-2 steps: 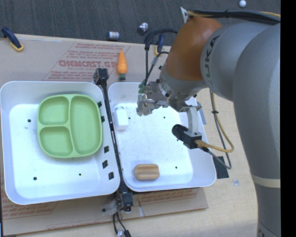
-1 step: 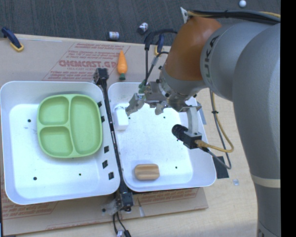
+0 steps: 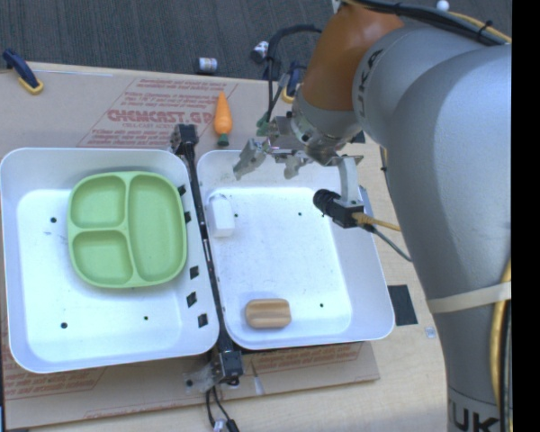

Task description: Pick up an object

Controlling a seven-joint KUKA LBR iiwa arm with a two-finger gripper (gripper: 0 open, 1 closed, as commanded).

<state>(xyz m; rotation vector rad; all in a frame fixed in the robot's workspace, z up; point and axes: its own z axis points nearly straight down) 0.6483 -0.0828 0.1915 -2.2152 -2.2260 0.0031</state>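
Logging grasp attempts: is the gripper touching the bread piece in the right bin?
Apart. The camera view shows the gripper at the right bin's far edge, the bread piece near its front edge, bare white floor between them.

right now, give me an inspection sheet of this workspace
surface: two white bins side by side on a cardboard sheet with red print
job's things: tan bread roll near the front of the right bin; small white block at that bin's left wall
clutter: green divided plate in the left bin; orange carrot on the cardboard behind the bins
grippers: pincer over the right bin's back edge, holding nothing
cables: black cable looping by the wrist; yellow-tipped wire over the right bin
surroundings: dark carpet; a blue and yellow clamp at the cardboard's back left corner
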